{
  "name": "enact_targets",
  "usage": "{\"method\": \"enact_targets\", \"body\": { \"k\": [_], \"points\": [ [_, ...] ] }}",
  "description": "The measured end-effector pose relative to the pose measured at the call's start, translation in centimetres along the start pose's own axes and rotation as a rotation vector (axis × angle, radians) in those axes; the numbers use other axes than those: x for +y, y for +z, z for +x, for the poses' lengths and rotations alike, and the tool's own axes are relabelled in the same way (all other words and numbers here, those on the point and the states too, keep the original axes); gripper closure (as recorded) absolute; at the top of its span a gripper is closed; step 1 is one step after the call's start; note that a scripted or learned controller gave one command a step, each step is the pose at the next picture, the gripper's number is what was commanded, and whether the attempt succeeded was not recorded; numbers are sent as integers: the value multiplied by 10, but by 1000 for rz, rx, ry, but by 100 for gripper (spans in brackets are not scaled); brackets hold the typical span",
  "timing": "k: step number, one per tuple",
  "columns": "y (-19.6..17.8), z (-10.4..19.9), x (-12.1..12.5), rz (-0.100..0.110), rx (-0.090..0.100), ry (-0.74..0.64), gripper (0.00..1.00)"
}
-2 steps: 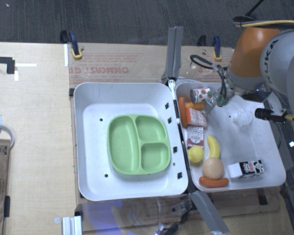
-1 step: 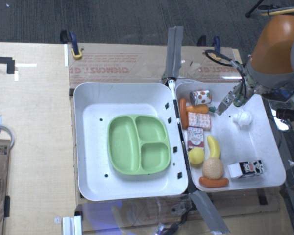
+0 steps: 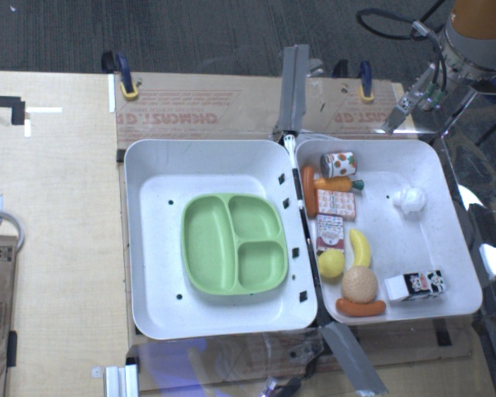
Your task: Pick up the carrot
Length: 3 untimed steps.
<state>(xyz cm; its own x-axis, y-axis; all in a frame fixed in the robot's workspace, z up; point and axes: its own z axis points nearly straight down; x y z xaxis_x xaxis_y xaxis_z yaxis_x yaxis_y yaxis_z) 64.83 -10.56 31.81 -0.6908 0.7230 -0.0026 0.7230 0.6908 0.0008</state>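
While pincer (image 3: 409,106) is parked beyond right bin (image 3: 446,222), grip state indeterminate, carrot (image 3: 333,185) is left unobstructed for descent.

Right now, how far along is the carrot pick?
Done: nothing visible yet. The carrot lies in the right bin beside the can, untouched. In hand: the gripper hangs above and outside the bin's far right corner, nothing between its fingers. Left: travel over to the carrot, descend, grasp, lift.
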Motion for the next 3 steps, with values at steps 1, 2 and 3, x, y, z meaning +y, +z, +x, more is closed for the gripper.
{"method": "enact_targets", "body": {
  "k": [1,2,3],
  "points": [
    [2,-31,-38,-1,-1,-429,100],
    [-39,0,-31,-2,-3,-595,100],
    [42,-29,-81,-1,0,-765,100]
  ]
}}
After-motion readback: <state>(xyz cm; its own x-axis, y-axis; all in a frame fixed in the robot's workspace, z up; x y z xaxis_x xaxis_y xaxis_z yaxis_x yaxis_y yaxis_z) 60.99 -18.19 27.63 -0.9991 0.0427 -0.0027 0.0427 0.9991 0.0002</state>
